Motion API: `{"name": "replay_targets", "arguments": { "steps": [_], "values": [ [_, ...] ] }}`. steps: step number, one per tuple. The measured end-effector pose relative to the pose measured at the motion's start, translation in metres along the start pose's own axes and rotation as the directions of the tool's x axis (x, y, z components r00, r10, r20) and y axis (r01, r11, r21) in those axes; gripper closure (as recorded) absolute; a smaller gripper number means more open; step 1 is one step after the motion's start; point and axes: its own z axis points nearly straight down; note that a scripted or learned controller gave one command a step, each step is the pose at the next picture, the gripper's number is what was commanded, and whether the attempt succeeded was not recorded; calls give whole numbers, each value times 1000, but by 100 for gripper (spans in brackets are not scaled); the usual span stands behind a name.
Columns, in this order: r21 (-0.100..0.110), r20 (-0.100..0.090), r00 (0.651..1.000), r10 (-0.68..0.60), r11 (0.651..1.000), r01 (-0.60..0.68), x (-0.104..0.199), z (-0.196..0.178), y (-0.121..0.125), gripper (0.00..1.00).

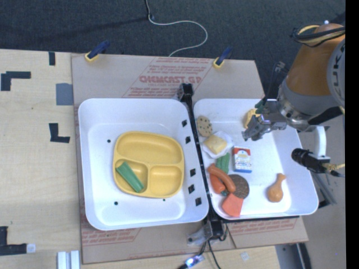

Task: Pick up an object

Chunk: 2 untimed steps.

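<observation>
My gripper [253,131] hangs over the back part of the right bin [297,206], just right of the toy food. A small yellow object [249,116] shows at its upper left edge; whether it is held is unclear. Left of the gripper lie a speckled cookie [203,126] and a pale yellow wedge [216,145]. Below it stands a red, white and blue carton [242,159]. Nearer the front are a green piece [224,162], an orange sausage [219,178], a dark brown patty [240,186], a red slice [232,206] and a tan drumstick [275,189].
The left bin [95,150] holds a yellow divided plate [151,150] with a green pickle [130,176] in its front left compartment. A black divider [193,150] runs between the bins. The arm's grey and orange body [314,66] looms over the right bin's far right corner.
</observation>
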Motion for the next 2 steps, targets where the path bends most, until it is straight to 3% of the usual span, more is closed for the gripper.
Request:
{"name": "replay_targets", "arguments": {
  "steps": [2],
  "values": [
    [0, 0, 1000, -1, 1000, 1, 114, 10, 15, 100]
  ]
}}
